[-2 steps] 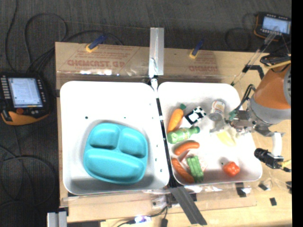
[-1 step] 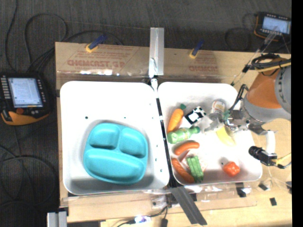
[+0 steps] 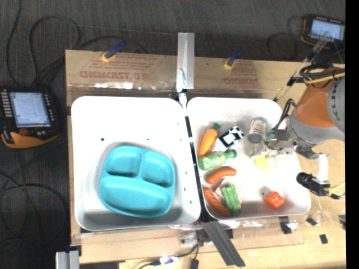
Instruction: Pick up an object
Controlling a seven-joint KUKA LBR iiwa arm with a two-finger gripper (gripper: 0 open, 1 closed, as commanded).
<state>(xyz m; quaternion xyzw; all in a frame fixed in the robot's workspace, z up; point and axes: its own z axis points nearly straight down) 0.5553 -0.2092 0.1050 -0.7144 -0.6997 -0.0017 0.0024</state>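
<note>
From above, the claw (image 3: 273, 140) hangs low in the right bin (image 3: 247, 106), beside a small can (image 3: 257, 130) and above a pale yellow piece (image 3: 262, 162); its grip cannot be told. The left bin (image 3: 90, 116) holds a blue tray (image 3: 136, 179).

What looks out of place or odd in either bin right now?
Nothing looks spilled or broken. The right bin holds a loose jumble of toy food along its left side, with the can lying tipped beside the end effector. The blue tray sits flat in the left bin.
</note>
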